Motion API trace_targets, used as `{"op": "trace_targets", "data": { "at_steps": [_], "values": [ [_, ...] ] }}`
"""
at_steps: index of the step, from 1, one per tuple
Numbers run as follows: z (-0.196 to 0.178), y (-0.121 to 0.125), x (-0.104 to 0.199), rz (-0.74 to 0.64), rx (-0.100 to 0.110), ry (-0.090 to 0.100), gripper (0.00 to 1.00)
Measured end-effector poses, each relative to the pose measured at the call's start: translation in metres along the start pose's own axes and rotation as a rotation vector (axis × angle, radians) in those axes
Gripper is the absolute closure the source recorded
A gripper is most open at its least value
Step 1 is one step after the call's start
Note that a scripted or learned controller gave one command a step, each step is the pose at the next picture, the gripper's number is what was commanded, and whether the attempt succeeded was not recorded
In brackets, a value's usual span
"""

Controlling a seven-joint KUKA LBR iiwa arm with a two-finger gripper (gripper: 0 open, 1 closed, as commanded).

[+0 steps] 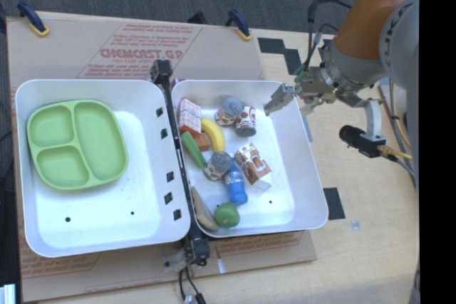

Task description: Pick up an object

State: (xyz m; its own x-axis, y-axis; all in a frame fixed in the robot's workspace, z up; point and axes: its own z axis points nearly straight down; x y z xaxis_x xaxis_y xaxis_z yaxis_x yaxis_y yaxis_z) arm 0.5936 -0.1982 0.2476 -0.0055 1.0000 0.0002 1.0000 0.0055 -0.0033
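The gripper (279, 100), its finger state impossible to tell, hangs over the upper right rim of the right bin (303, 181), with the small can (246, 120) just down-left, standing among toys at frame centre.
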Motion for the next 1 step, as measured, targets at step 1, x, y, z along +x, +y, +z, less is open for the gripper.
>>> {"op": "trace_targets", "data": {
  "at_steps": [1],
  "values": [
    [0.0000, 0.0000, 0.0000, 0.000, 0.000, 0.000, 0.00]
  ]
}}
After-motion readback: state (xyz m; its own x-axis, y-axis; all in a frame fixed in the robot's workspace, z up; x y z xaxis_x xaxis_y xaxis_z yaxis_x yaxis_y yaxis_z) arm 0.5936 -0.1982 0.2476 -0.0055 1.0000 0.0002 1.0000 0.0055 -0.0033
